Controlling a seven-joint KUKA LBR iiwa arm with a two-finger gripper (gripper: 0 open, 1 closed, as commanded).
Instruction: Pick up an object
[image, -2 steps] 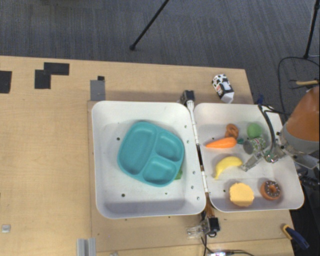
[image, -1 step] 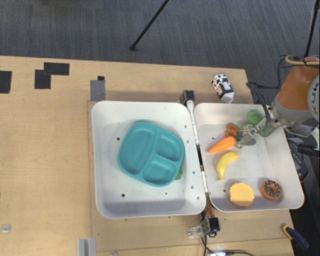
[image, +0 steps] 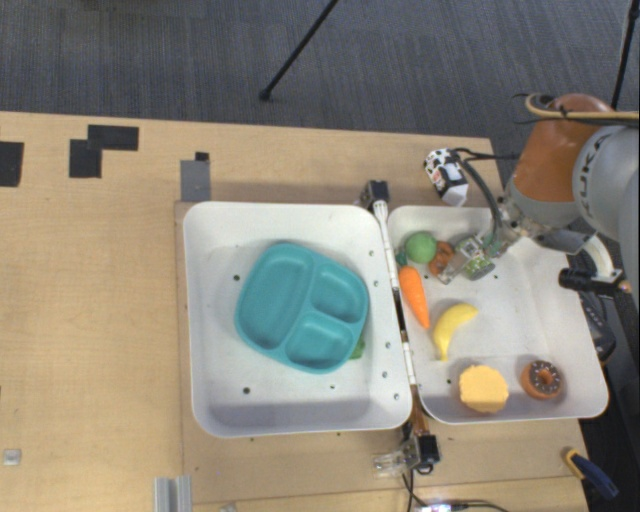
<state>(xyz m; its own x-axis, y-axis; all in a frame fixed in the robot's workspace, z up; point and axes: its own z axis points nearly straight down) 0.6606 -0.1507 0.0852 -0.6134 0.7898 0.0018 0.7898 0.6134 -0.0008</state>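
The bench (image: 90, 330) carries two white bins side by side. The left bin (image: 215, 400) holds a teal divided plate (image: 303, 307) lying flat, with a sliver of something green peeking from under its lower right edge. The right bin (image: 560, 330) holds the small things, and the arm (image: 575, 170) reaches into its upper part from the right.

The gripper (image: 470, 257) sits low at the top of the right bin, just right of a green ball (image: 420, 246). There is a small brownish thing close against the fingers on their left, but whether the fingers are spread, closed or clasping it I cannot tell (the parts blur together there).

Judging by nearness, the ball is the likeliest target: it lies just left of the gripper, round, so no axis matters. The carrot (image: 414, 296) lies below it, long axis running down the bin, tip toward the lower right. The banana (image: 452, 327) lies further down, slanting up to the right. A yellow block (image: 483, 388) and a small brown disc (image: 543, 379) sit at the bottom, well apart from the gripper.
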